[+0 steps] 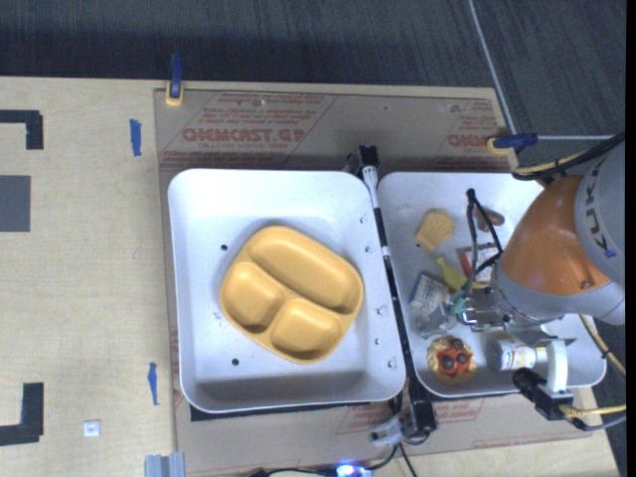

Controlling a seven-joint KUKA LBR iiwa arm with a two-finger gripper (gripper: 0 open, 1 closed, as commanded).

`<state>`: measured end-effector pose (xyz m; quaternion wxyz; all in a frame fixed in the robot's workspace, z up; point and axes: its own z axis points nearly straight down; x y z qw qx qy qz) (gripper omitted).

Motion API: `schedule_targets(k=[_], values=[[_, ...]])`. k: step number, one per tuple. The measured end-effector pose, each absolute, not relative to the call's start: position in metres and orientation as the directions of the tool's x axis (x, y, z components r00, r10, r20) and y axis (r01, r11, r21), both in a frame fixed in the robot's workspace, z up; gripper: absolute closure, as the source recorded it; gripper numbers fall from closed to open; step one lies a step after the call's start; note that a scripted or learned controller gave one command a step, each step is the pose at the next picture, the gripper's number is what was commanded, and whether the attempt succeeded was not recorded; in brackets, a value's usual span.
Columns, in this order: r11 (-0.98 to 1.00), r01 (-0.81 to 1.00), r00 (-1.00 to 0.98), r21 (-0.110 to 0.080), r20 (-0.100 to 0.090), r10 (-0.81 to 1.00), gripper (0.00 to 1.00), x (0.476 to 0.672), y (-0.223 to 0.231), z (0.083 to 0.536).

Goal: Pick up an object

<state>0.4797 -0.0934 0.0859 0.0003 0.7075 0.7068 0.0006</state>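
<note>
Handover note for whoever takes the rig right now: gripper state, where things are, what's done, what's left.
Gripper: low over the clutter in the right bin; whether it grips anything cannot be told.
Left bin: yellow three-part tray alone.
Right bin: tan cracker-like piece, clear packet, round red-and-orange toy, white bottle lying on its side.
Done: arm placed over the right bin.
Left: get an object visibly lifted.

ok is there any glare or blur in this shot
Camera view: soft overall, and small items in the right bin blur together; mild glare on the yellow tray and left bin; the arm shades part of the right bin.
</note>
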Motion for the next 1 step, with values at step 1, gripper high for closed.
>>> schedule_targets(k=[1], values=[[-0.001, 1.000, 0.001, 0.008, -0.002, 1.000, 1.00, 0.4818, -0.0938, 0.0968]])
